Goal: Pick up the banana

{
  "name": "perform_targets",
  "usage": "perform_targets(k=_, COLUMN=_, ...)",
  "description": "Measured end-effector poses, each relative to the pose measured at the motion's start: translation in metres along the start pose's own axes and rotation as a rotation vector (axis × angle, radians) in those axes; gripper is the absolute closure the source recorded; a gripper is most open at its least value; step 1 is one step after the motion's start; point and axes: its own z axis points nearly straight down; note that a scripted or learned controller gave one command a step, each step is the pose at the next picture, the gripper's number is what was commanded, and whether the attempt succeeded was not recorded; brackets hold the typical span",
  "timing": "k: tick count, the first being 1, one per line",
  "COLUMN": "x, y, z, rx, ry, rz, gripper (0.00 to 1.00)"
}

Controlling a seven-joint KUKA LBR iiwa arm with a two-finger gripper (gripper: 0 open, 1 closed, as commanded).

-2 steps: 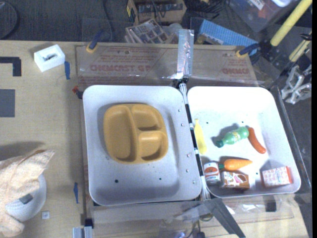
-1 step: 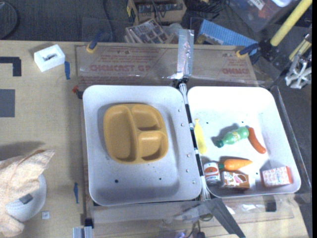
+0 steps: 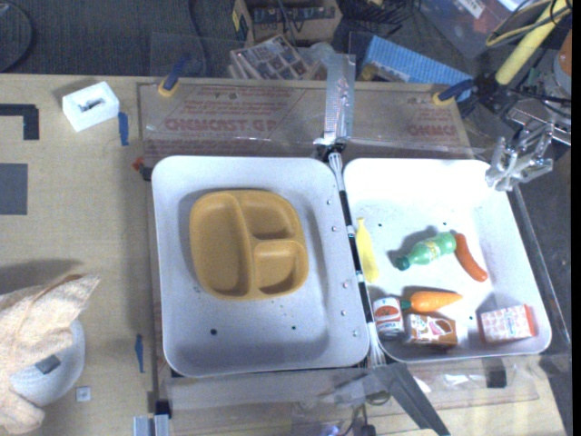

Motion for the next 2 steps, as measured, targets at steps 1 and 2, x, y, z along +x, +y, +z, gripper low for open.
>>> perform_targets(k=1, x=0.027, y=0.056, z=-0.086, rx=0.003, ry=0.0, rz=-0.238, gripper=1.0)
perform_targets(k=2, x=0.043, y=0.086, z=-0.126, rx=0.001, ry=0.001, rz=-0.655, gripper=1.0)
